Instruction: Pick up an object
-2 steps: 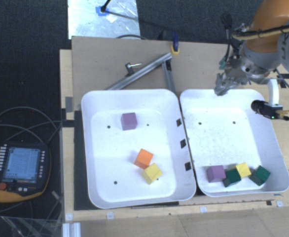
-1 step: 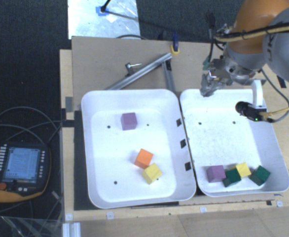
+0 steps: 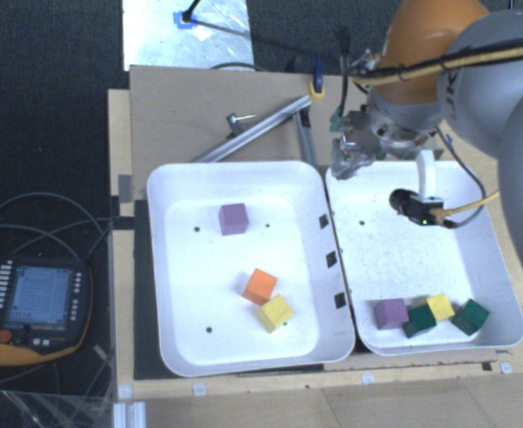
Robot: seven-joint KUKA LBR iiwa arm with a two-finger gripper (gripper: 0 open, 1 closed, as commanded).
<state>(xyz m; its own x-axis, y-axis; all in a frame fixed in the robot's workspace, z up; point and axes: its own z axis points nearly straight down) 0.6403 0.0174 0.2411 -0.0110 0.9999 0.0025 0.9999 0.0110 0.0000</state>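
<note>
In the left bin (image 3: 168, 266) lie a purple cube (image 3: 233, 218), an orange cube (image 3: 260, 285) and a yellow cube (image 3: 276, 312) touching the orange one. Along the front wall of the right bin (image 3: 493, 257) sit a purple cube (image 3: 390, 312), a dark green cube (image 3: 419, 319), a yellow cube (image 3: 439, 307) and a green cube (image 3: 470, 316). My gripper (image 3: 344, 163) hangs over the right bin's far left corner, well away from every cube. Nothing shows in its grasp.
A metal rod (image 3: 253, 127) lies slanted on the board behind the left bin. A black unit (image 3: 413, 205) with a yellow cable hangs from the wrist over the right bin. A teach pendant (image 3: 34, 301) rests on the floor at the left.
</note>
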